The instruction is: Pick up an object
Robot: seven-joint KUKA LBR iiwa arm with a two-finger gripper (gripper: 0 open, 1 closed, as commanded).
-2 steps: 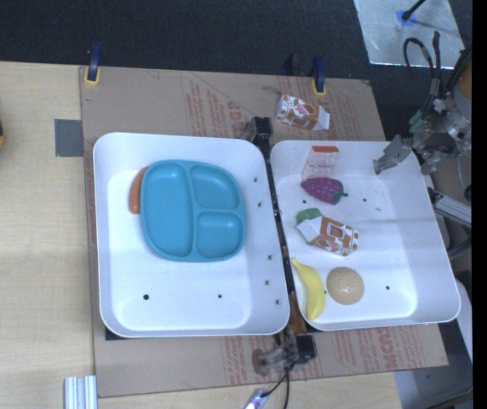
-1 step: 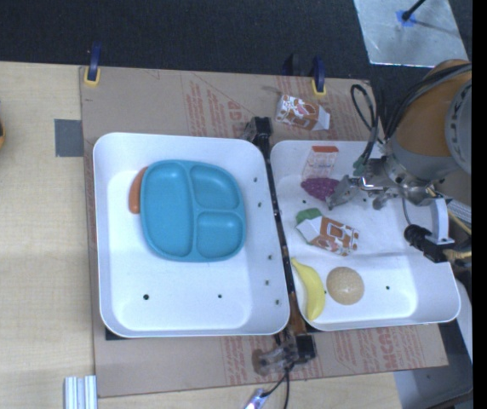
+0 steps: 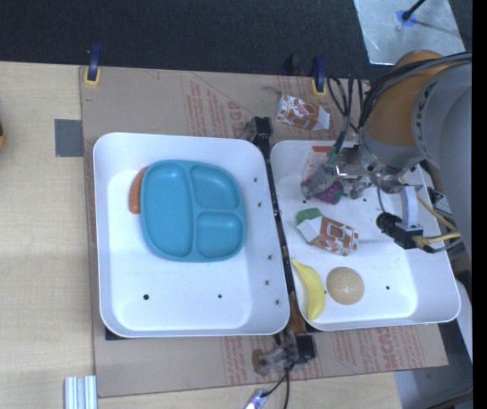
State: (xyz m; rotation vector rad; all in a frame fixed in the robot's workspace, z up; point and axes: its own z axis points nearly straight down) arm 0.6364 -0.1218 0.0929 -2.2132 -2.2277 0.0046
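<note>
Across the worktop (image 3: 31, 254) we see a brown cardboard sheet (image 3: 184, 92) carrying two shallow white bins side by side. The left bin (image 3: 184, 305) holds a blue divided plate (image 3: 194, 210), and an orange thing (image 3: 134, 192) peeks out from under the plate's left edge, touching it. The right bin (image 3: 414, 301) lies just beside the left one, their inner rims nearly touching. The grey arm (image 3: 431, 100) with its orange band reaches in from the right and bends down over the far part of the right bin. Its hand (image 3: 339, 175) hangs low there, right over a purple and green object (image 3: 325, 192), but we cannot tell how it is set or whether it grips anything. Nearer to us in that bin lies a crumpled red-and-white packet (image 3: 335, 235), with a small green piece (image 3: 308, 216) touching its left end. Along the near edge sit a round tan ball (image 3: 344, 285) and, just beside it to the left, a yellow banana (image 3: 309, 288) against the bin's inner wall. Another small printed packet (image 3: 300, 112) lies on the cardboard beyond the right bin.
</note>
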